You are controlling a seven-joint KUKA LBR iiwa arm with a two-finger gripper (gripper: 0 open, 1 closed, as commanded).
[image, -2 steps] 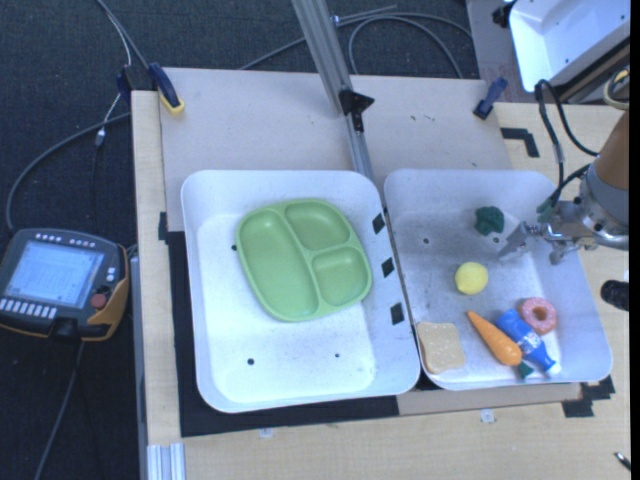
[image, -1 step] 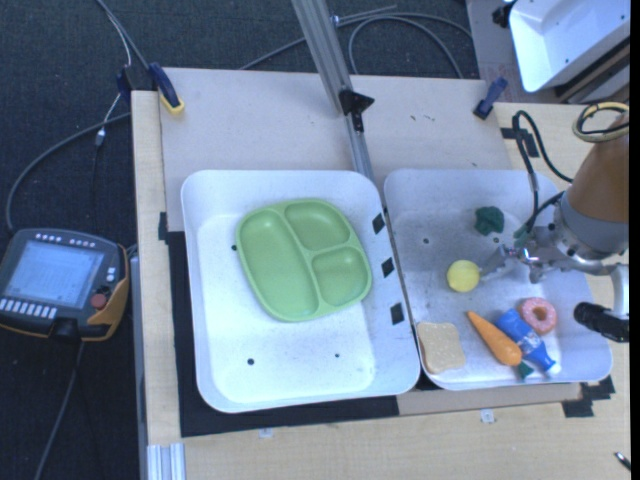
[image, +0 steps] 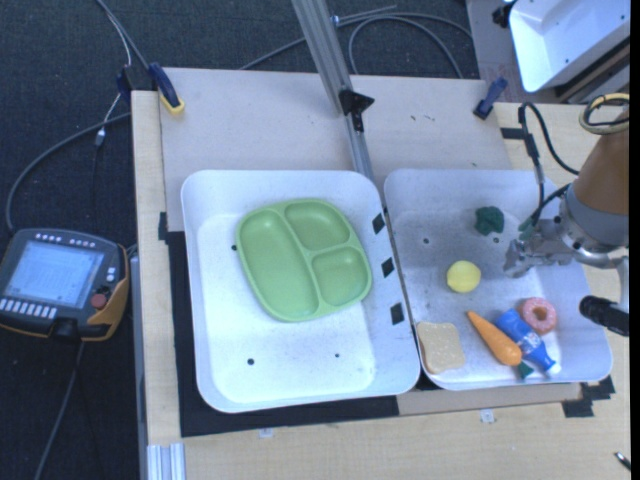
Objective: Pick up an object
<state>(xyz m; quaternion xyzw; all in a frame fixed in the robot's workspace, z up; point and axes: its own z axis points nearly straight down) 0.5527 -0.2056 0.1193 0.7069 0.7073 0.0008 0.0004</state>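
Note:
The right bin point(image: 430, 193) holds a yellow ball point(image: 463, 276), a small dark green piece point(image: 489, 219), an orange carrot point(image: 494, 337), a slice of bread point(image: 441, 347), a blue tube point(image: 528, 342) and a pink donut point(image: 540, 314). My gripper point(image: 522, 256) hangs over the right part of this bin, right of the yellow ball, below the green piece and above the donut. Nothing shows in its grasp.
In the left bin point(image: 215, 368) lies a light green divided plate point(image: 303, 258). A metal pole point(image: 325, 38) slants down between the bins. A teach pendant point(image: 60, 283) lies off the bench at the left. Blue clamps point(image: 165, 88) sit at the bench's back corners.

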